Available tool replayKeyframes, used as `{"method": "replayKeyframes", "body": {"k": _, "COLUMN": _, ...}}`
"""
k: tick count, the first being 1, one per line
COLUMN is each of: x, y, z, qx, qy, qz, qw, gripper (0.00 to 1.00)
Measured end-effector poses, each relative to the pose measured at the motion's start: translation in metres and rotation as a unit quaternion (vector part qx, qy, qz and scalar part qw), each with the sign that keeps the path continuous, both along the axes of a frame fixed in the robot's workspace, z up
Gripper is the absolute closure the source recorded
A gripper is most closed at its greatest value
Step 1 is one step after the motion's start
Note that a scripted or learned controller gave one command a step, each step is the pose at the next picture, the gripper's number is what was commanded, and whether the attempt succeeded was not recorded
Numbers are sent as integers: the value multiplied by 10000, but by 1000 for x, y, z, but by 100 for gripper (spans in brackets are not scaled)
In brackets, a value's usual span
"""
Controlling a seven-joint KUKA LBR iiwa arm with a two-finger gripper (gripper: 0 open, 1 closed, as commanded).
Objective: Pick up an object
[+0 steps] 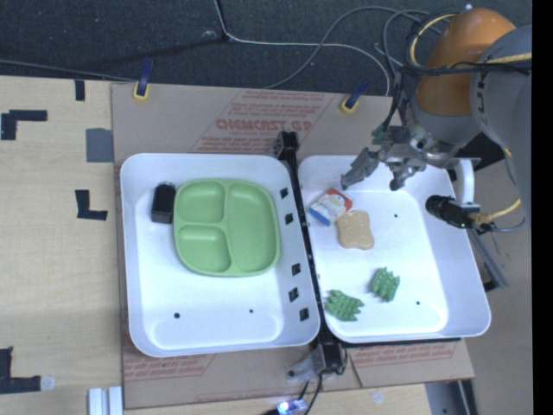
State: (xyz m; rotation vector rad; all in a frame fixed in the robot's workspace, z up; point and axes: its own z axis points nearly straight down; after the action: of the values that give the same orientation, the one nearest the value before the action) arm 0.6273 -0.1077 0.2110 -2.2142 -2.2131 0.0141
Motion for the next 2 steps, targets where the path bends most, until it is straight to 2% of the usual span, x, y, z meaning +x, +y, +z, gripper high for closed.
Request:
{"method": "replayKeyframes", "body": {"k": 1, "x": 3, "y": 0, "z": 7, "qx": -6, "qy": -63, "qz": 12, "qw": 10000, "gripper": 0}}
{"method": "replayKeyframes", "body": {"k": 2, "x": -1, "y": -8, "z": -54, "qx": -13, "qy": -31, "qz": 3, "qw": 10000, "gripper": 0}}
